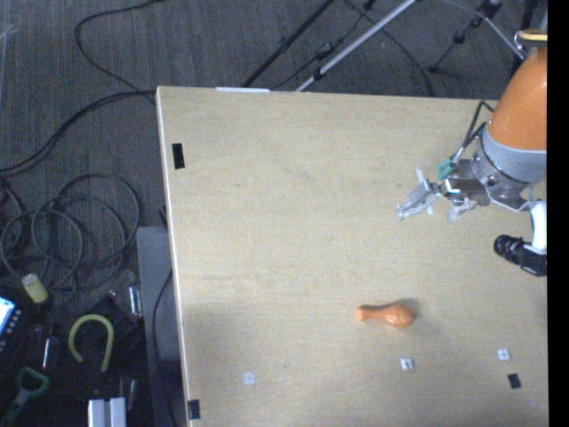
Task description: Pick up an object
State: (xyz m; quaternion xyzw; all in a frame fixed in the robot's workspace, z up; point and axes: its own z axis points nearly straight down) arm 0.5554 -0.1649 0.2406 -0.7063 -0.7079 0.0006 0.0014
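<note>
Nearest the lower edge of the frame, a few small markers (pixel 406 363) dot the tabletop (pixel 293 238), a pale square and a dark tab among them, all well clear of any likely path. Just above them, lower right of centre, lies the orange object (pixel 388 315): a bulb at its right end tapering to a thin neck on the left, so its long axis runs nearly left to right across the frame. Nothing touches it and nothing lies between it and the arm.

Further up, in the right middle of the frame, the gripper (pixel 425 197) hangs over bare wood, its pale fingers (pixel 414 205) spread apart and holding nothing. The object sits well below them and slightly left, so the coming move is probably down-frame, closing across the narrow width.

Beyond the far edge, cables and stand legs cross the dark floor.
</note>
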